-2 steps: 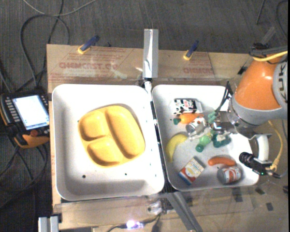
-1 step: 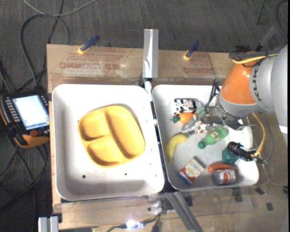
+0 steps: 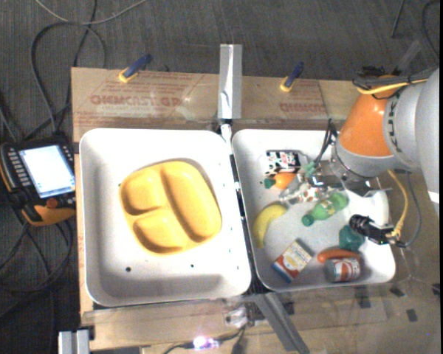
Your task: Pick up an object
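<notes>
The gripper (image 3: 315, 185) hangs low in the right bin (image 3: 255, 260), its grip impossible to tell from here, just left of a green bottle (image 3: 324, 209) and right of a small orange (image 3: 283, 179), the banana (image 3: 266, 222) lying nearby toward the yellow tray (image 3: 171, 206).

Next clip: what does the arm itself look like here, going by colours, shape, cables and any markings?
The arm is a rounded, pale grey body with a bright orange band above the wrist. Dark lettering runs along the grey shell by the band, too blurred to read. Below sits a darker metallic hand. A yellow cable loops beside it to a black fitting.
</notes>
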`<state>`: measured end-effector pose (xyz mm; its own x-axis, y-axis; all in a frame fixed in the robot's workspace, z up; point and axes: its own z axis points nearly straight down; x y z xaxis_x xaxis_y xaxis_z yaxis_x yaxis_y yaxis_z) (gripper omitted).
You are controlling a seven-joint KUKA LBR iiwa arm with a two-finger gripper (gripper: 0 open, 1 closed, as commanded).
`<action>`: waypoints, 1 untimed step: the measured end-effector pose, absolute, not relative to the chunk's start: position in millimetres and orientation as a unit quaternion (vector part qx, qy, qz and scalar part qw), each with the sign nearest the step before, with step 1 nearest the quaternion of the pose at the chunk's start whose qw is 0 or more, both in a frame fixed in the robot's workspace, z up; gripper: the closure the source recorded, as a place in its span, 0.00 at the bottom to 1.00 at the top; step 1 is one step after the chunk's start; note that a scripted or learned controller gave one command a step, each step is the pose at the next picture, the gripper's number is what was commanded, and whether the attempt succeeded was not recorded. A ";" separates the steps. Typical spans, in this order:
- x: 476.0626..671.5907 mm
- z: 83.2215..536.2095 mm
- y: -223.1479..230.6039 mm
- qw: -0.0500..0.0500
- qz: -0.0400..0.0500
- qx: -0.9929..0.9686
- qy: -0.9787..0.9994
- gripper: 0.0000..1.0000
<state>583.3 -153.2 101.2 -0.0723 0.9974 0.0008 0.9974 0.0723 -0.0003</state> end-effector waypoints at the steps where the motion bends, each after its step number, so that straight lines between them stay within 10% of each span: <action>1: 633.1 183.7 -78.5 0.000 0.001 -0.670 -0.743 1.00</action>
